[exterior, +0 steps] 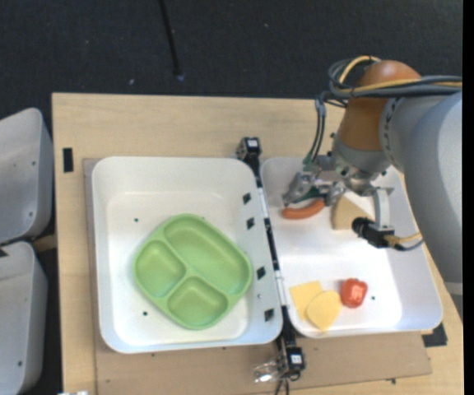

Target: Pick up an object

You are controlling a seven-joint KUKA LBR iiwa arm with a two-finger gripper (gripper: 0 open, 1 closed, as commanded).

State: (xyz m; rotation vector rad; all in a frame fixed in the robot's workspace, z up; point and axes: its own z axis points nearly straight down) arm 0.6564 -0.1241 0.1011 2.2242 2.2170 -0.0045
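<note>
The thing the arm is working at is an orange-red sausage-like piece [303,211], a short, smooth, slightly curved toy that looks like a hot dog or a small carrot, brighter orange along its top and redder at its underside. It lies in the right bin [414,303], up in the far left part of that bin, close to the wall it shares with the left bin [105,220]. Its long axis runs roughly left to right across the view, nearly level, with the right end tipped a touch toward the back and the ends bowing up a little, like a shallow smile. The gripper [309,189] is right over it, hanging from the grey arm with the orange band [377,97], and its dark and pale parts sit just above and against the sausage's far edge; from where I stand I cannot tell whether the fingers are spread or closed, or whether they have hold of it. Just to the right of the sausage lies a pale tan wedge [348,212], partly under the wrist. Nearer the front of the same bin are a yellow slab with a rounded yellow piece [315,303] on it, and a small red pepper-like piece [353,292] beside them. The left bin holds a green divided plate [192,270].
</note>
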